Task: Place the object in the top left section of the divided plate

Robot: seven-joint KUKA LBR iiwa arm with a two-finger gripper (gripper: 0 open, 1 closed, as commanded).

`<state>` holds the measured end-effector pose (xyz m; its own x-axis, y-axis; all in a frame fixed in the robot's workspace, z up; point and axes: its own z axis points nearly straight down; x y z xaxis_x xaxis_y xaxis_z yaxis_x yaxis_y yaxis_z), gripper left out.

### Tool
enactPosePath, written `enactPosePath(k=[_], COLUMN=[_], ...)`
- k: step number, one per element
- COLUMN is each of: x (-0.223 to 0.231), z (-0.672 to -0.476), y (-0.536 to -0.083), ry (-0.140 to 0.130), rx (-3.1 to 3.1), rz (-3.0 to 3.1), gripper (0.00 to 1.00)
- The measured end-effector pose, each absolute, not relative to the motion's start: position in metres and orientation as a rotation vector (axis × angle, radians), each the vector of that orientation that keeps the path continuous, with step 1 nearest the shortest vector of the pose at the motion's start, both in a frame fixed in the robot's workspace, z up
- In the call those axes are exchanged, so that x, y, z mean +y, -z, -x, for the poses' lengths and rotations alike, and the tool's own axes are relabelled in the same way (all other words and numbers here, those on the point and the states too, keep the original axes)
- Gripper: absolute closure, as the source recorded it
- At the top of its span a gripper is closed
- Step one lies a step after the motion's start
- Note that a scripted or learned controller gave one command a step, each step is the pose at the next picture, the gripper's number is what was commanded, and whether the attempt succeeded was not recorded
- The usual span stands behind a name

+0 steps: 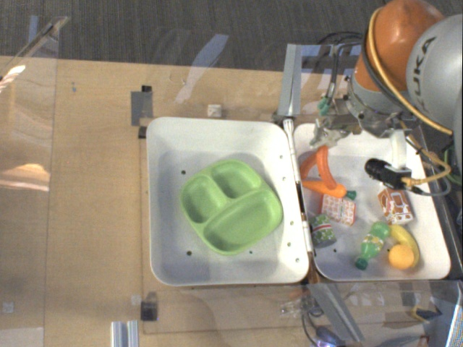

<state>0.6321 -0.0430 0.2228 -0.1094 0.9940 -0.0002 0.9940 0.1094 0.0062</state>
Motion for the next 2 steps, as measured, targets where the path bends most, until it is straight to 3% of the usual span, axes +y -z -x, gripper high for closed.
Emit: enactPosePath(k=[1, 2], x=[0.042, 0.116], z=[-0.622, -0.617], y=[-0.185, -0.185], ry=[-0.007, -0.008], rx=[2.386, 2.387], rz=[-2.04, -2.038], gripper=[1.0, 1.0])
